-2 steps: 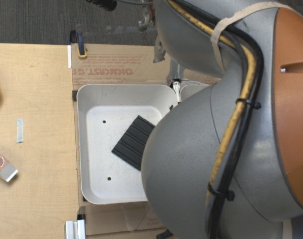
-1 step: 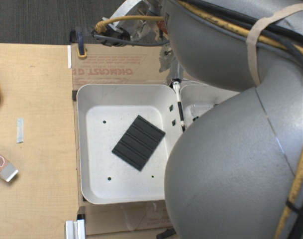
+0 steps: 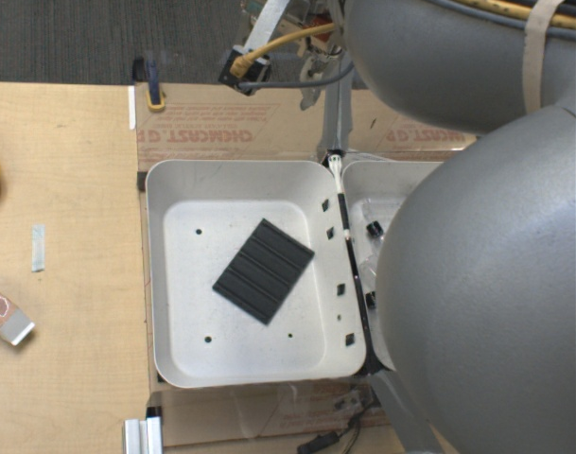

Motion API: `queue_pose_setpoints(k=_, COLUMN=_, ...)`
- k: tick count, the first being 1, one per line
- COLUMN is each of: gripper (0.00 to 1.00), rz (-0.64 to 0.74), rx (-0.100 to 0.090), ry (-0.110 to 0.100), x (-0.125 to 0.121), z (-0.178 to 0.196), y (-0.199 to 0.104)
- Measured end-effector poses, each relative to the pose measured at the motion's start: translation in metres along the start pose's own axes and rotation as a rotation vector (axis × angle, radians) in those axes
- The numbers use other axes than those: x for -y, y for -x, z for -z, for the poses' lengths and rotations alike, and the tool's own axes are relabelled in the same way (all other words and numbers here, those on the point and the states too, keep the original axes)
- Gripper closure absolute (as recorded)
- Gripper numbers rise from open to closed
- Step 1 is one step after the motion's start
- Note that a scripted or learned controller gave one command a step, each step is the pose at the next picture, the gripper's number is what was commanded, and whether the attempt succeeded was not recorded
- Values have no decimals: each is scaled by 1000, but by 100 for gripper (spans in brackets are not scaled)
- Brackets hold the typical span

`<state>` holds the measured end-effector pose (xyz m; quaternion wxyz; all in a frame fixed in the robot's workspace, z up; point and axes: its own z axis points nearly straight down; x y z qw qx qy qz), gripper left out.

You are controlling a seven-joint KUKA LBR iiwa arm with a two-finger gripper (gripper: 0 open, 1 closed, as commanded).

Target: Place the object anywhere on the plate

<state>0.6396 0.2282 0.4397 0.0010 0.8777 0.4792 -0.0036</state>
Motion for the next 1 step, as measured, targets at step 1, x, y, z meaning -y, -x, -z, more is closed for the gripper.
queue_pose_setpoints(k=1, gripper=0, rz=486, rx=-1, ry=1, x=-16, z=0, y=-11)
